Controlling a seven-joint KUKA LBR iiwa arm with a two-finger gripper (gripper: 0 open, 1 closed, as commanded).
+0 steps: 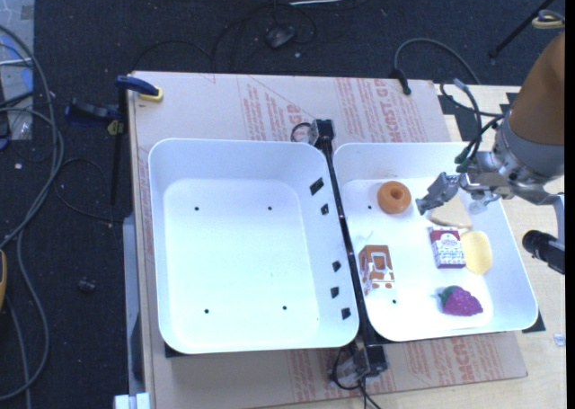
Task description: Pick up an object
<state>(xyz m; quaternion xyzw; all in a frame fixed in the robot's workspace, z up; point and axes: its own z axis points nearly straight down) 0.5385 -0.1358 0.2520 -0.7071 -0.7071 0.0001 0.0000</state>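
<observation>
The right bin holds several objects. An orange-brown donut lies near its back left. A red carton and a yellow lemon-like piece sit side by side at mid right. A purple grape bunch lies near the front, and a brown and white packet rests by the left wall. A pale flat piece lies just behind the red carton. My gripper hovers over that pale piece, right of the donut, open with nothing between its fingers.
The left bin sits beside the right one, with a black divider strip where they meet. Both stand on a cardboard sheet. Cables and a blue clamp lie beyond the bench's back left corner.
</observation>
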